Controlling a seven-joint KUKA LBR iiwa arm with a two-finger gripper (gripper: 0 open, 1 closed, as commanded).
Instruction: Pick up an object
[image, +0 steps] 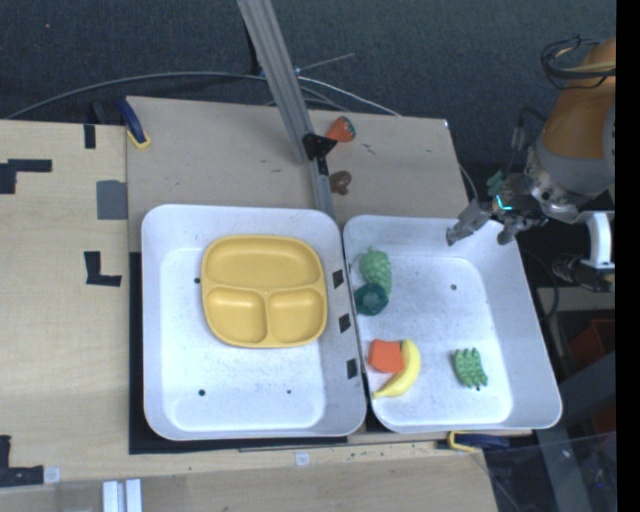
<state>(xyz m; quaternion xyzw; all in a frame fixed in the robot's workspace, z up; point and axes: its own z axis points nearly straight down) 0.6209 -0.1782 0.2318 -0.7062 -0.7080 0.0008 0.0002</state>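
The right bin (500, 300) holds a green bumpy toy (376, 268) beside a dark teal piece (371, 298) at its left side. An orange block (386, 355) and a yellow banana (403, 373) lie at its front left. A small green spiky toy (469, 367) rests toward the front right. My gripper (486, 226) hangs over the bin's back right corner, above the rim and apart from all the toys. Its two dark fingers are spread, with nothing between them.
The left bin (170, 400) carries a yellow divided plate (265, 290). A grey metal pole (285, 90) slants across the back of the bench, with an orange clamp (341, 128) near its base. Cables run behind the bench.
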